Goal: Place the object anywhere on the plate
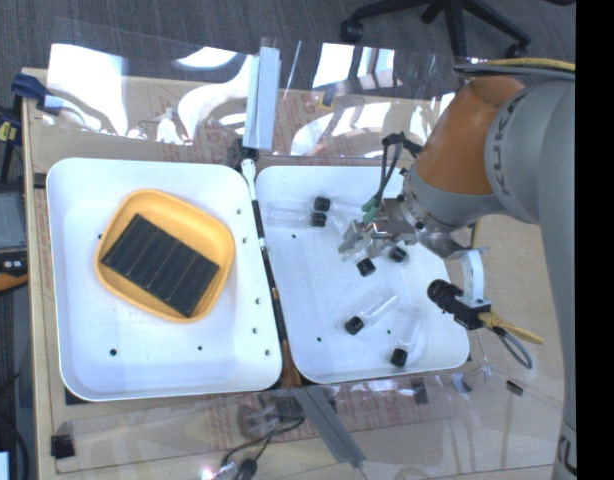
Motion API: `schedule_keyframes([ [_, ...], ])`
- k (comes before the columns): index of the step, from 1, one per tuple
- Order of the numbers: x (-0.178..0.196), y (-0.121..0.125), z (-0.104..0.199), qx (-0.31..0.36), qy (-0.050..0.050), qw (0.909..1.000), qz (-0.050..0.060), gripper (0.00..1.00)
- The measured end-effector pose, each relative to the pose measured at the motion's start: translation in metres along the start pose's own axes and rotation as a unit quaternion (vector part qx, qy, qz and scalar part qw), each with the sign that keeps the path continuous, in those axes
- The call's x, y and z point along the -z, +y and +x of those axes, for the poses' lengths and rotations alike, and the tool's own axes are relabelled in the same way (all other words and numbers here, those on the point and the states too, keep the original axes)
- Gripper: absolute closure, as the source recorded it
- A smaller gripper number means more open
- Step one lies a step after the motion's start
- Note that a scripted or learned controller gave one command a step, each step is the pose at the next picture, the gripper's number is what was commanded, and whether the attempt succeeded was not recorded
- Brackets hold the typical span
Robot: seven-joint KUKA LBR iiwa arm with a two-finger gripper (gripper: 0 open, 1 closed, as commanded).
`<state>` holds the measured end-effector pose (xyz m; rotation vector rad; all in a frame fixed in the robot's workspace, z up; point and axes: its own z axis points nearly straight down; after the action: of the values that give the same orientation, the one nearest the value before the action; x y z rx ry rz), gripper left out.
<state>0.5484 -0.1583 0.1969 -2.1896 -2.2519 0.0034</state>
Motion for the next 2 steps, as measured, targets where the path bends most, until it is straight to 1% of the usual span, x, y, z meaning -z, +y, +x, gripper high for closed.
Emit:
schedule_keyframes([
  [1,-0.008,0.013,0.052,0.047,0.001,0.9989,0.001,1.00],
  [2,-0.005,0.034,0.124,0.125,0.000,0.9921,-0.001,1.00],
])
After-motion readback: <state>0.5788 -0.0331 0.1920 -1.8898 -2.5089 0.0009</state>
